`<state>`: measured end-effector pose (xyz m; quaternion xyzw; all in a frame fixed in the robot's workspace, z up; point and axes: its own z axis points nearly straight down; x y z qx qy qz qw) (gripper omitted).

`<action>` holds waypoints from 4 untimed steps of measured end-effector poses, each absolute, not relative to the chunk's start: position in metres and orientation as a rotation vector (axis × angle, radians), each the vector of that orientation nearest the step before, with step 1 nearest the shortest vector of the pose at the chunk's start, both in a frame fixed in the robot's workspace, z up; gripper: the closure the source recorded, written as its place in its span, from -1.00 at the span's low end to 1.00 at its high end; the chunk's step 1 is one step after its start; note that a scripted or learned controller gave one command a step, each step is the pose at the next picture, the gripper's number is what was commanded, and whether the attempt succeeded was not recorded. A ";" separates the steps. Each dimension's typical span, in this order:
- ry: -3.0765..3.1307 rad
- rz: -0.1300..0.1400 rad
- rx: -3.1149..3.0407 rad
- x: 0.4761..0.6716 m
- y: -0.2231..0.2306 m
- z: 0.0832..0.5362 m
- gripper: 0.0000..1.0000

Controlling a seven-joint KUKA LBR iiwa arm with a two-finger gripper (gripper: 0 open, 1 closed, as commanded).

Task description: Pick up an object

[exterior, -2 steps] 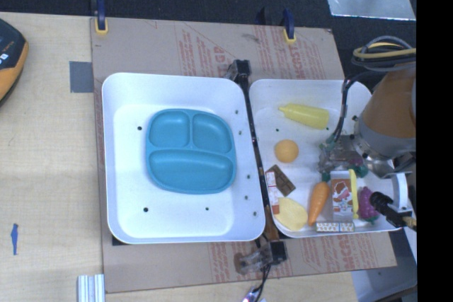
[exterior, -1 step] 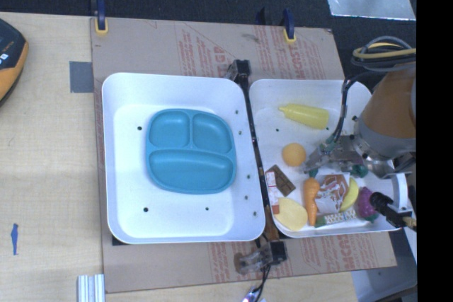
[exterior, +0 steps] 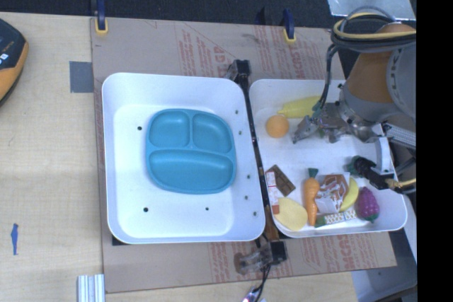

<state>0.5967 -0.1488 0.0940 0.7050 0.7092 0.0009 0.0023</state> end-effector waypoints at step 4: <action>2.234 -0.010 2.225 0.588 -0.124 0.089 -1.00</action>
